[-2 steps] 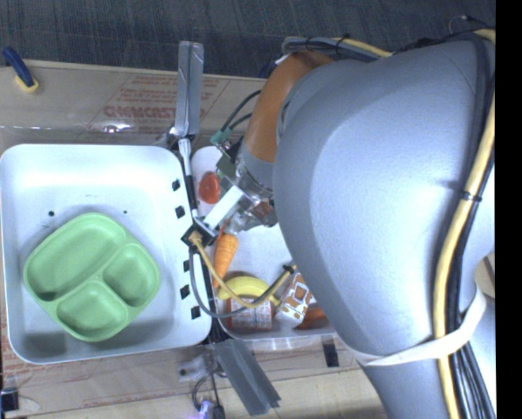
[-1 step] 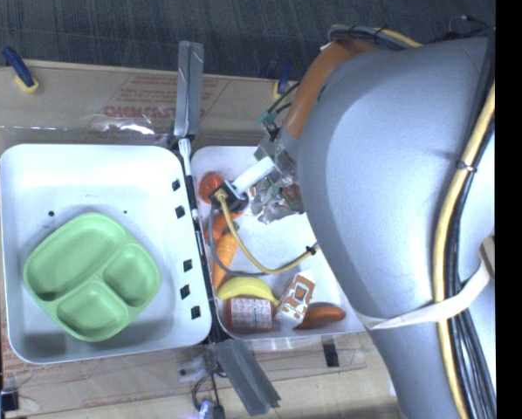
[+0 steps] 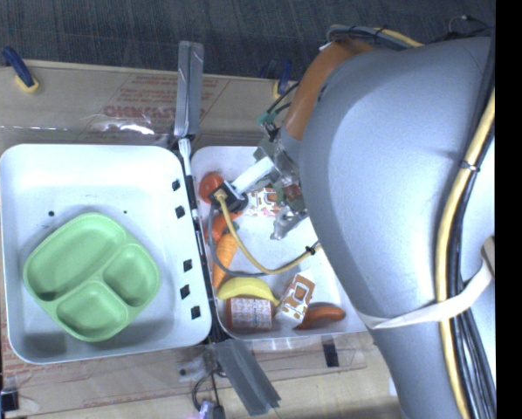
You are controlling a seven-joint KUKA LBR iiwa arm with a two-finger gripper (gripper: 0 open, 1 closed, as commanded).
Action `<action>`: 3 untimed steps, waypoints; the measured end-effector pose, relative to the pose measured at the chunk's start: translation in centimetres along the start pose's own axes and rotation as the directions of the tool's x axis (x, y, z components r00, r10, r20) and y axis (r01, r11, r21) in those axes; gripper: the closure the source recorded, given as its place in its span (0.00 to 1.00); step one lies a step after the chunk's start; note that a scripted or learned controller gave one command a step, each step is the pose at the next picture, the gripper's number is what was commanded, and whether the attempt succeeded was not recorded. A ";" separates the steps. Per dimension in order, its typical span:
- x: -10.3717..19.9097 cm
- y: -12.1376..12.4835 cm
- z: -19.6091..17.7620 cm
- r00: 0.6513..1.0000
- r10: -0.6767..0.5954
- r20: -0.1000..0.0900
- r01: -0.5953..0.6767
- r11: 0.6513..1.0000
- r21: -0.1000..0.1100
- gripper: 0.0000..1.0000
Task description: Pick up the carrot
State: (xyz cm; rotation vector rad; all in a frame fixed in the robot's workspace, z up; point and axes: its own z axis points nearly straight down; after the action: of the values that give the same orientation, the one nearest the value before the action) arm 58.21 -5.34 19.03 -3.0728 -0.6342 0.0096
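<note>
While the gripper [image 3: 284, 220] hangs up and right of the banana [image 3: 248, 288], can't tell if it's open, shut or holding anything; carrot [image 3: 227, 250] lies just above the banana's left end

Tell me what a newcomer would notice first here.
The big grey arm looms at the right, reaching down over the right bin. In the left bin a green divided plate stands out. Food crowds the right bin's left side: an orange carrot with a yellow banana just below it.
</note>
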 end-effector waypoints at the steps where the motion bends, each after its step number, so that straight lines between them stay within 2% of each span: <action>1: 4.8 -6.7 -0.1 0.980 0.197 -0.005 -0.197 0.980 -0.004 0.00; 2: 6.3 -1.6 -0.1 0.980 0.201 -0.004 -0.201 0.980 -0.002 0.00; 3: -0.9 -4.9 0.0 0.990 0.139 0.000 -0.139 0.990 0.001 0.00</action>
State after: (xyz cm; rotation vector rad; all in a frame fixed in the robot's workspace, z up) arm 55.43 -1.22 19.06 -3.1092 -0.4186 0.0108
